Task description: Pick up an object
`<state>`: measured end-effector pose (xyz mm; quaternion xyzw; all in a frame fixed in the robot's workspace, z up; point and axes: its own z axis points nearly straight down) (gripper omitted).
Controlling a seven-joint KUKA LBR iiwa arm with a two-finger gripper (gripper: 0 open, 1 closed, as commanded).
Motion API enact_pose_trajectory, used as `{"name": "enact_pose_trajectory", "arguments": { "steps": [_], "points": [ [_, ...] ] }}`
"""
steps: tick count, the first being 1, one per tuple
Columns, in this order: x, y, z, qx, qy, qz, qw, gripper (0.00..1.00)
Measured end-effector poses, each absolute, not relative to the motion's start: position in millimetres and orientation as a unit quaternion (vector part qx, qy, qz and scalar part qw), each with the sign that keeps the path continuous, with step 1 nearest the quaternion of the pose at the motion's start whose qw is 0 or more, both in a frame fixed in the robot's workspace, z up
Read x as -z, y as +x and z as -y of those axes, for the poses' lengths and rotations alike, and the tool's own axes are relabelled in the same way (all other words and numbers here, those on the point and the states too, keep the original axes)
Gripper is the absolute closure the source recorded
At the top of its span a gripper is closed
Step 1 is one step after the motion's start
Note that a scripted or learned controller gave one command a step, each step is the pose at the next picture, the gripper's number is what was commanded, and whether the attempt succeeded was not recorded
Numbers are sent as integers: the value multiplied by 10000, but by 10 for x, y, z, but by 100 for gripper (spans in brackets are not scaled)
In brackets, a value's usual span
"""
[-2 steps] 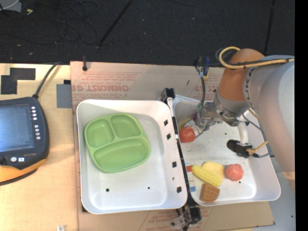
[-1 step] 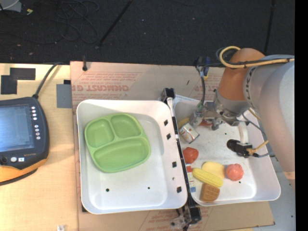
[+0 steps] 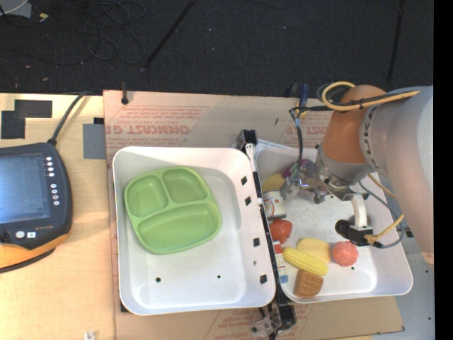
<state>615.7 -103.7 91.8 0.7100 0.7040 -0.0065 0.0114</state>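
Progress on the pick is being judged as early: nothing is being seen between the fingers of the hand (image 3: 306, 184), and every toy is lying on the floor of the right bin (image 3: 386, 278). Lifting one of them is being left to do. Whether the hand is spread or pressed together cannot be told, because the wrist is covering much of it.

Two white bins are being carried side by side on the bench. A green divided plate (image 3: 172, 209) is resting in the left bin (image 3: 184, 289), towards its far left corner. Small toy foods are being kept in the right bin, along its left wall and near edge: a red tomato-like piece (image 3: 281, 229), a yellow corn cob (image 3: 306, 261), a yellow rounded piece (image 3: 313, 246) just behind the cob, a tan waffle-like piece (image 3: 308, 283) close to the near edge, and a pink-red ball (image 3: 345, 253) nearer the middle. Another yellow piece (image 3: 274, 183) is lying by the left wall, just beside the hand.

The arm (image 3: 396, 147) is being reached in from the right, its orange band (image 3: 347, 129) tilted over the far part of the right bin. The hand is being pointed down and leftward, low over the bin's far left area, near the yellow piece there.
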Motion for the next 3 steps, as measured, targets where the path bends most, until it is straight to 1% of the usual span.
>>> {"name": "enact_pose_trajectory", "arguments": {
  "steps": [1,2,3],
  "points": [
    [-945,6460,995,53,7103,-7037,118,0],
    [-945,6461,1006,27,7103,-7038,111,0],
    [-933,6131,1010,40,7130,-7010,166,0]
  ]
}}
